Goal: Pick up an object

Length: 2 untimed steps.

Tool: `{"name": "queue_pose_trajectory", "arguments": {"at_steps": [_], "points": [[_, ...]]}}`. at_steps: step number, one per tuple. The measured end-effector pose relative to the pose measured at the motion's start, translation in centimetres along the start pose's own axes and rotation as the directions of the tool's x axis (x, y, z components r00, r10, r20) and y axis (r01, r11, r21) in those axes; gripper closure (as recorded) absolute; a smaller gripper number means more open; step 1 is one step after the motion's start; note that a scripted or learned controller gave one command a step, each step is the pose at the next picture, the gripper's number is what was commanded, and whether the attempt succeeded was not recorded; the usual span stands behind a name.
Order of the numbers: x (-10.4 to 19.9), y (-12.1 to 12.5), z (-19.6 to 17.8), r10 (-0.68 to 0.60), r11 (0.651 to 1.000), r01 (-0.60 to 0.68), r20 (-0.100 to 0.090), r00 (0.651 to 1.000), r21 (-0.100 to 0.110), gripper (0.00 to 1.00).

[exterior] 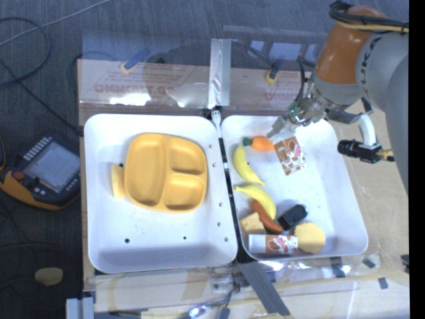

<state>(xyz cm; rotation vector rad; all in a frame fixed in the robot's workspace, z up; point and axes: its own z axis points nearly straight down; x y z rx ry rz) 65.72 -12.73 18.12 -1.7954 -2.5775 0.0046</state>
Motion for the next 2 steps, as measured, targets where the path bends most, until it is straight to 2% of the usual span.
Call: {"name": "queue_pose_trajectory", "arguments": {"at_steps": [1,2], "points": [[10.1,-4.2,-3.5,-0.302,0.953,0.302,-0.003,0.953,-0.002,1.00],[5.0,-1.7,-4.2,-0.038,0.999,0.038,-0.001,0.999,0.000,1.00]]}}
